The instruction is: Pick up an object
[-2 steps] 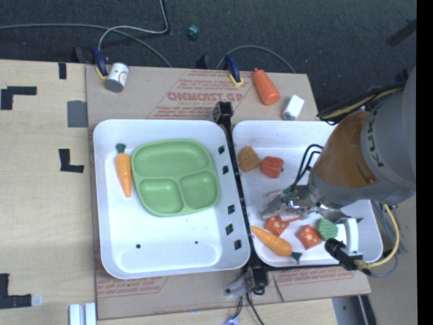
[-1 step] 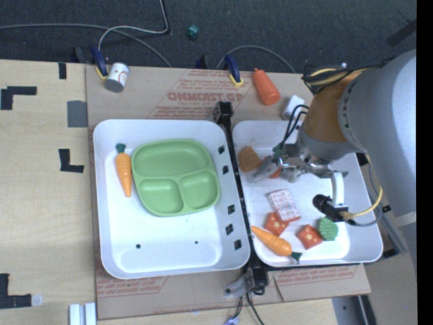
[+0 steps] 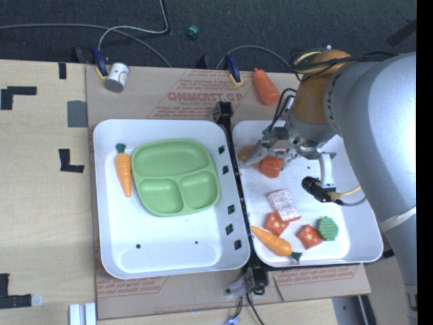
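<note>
Grey arm [image 3: 379,127] hides much of the right bin [image 3: 358,249]. Its claw [image 3: 270,156] sits over a red object [image 3: 271,166]; grip unclear. Cardboard covers the table [image 3: 40,181].

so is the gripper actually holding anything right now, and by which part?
Cannot be told. The gripper is down at a red-orange object in the right bin, but a hold isn't clear from this view.

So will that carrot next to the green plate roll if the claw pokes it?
Probably a bit. The carrot looks rounded and tapered, so it would likely roll in a curve. It lies close beside the plate, which might stop it. It looks like stiff, light plastic.
</note>
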### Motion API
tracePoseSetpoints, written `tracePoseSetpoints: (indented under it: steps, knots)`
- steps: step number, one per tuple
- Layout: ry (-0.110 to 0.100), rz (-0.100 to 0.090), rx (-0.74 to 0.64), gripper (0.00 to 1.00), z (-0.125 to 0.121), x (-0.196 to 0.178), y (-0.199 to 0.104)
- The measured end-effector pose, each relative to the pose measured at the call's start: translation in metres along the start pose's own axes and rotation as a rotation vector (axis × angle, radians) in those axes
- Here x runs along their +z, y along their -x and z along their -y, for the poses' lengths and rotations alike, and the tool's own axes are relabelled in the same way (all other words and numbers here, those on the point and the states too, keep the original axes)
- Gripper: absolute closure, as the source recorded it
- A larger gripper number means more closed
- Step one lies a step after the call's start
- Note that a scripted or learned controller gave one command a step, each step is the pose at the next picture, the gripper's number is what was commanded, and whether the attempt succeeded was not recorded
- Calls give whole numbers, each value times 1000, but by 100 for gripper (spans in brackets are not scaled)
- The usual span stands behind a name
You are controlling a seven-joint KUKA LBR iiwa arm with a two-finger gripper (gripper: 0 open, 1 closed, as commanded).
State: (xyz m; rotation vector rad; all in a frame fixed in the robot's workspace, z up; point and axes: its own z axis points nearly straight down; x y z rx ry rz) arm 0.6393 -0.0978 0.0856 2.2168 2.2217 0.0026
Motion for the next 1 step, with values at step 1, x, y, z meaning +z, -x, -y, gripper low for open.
tracePoseSetpoints:
  steps: [1]
  knots:
    - [-2, 1, 0, 100, 0, -10, 0]
